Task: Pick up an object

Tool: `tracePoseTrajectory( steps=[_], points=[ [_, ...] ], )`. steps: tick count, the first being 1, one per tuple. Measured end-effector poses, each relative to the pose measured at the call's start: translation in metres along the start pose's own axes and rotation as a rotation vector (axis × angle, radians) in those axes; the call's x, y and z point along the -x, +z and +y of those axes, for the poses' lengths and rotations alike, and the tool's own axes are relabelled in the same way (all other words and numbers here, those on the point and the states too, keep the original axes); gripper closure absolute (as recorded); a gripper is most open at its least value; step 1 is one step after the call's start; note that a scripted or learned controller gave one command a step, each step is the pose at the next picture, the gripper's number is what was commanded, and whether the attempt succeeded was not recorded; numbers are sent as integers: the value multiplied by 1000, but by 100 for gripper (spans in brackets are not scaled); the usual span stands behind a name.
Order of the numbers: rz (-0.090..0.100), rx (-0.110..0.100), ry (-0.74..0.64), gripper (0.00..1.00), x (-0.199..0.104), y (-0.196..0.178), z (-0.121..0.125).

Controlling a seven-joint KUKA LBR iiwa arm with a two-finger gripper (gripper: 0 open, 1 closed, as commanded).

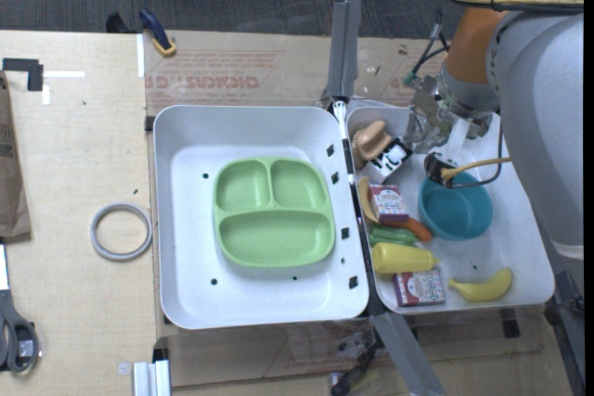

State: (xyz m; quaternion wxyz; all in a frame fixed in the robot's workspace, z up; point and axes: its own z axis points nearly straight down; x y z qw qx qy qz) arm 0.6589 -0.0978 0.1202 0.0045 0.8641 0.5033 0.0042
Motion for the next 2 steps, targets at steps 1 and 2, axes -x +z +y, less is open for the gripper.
tracePoseTrajectory(
  steps=[1, 2],
  points=[
    [-5, -12, 70, 100, 14, -48, 8],
    [-5, -13, 70, 0, 14, -48, 8]
  ],
)
